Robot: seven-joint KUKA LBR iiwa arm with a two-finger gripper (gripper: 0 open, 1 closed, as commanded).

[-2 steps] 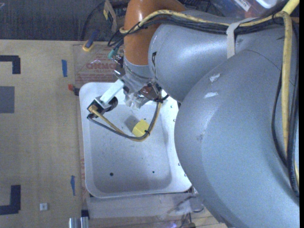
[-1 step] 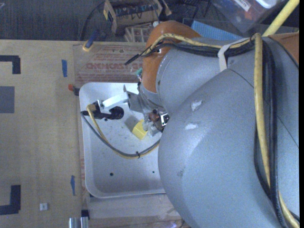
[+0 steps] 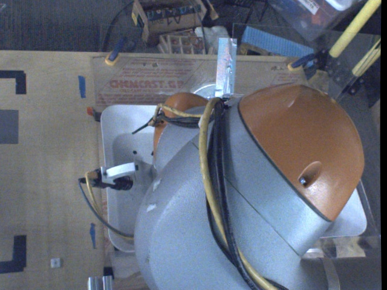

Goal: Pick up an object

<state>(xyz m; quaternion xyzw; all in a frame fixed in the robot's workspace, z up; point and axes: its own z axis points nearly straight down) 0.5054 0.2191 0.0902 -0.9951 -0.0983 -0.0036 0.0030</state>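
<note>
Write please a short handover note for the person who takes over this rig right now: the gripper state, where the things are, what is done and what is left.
Gripper: hidden under the arm's own body, so its state cannot be told.
Arm: the grey body with the orange band fills most of the view and hangs low over the bins, reaching in from the right.
Bins: a strip of the left white bin shows beside the arm; no object can be made out in that strip. The rest of both bins is covered.
Done: nothing can be confirmed; no object is seen lifted.
Left: confirm a grasp once the arm rises and the bins show.
</note>
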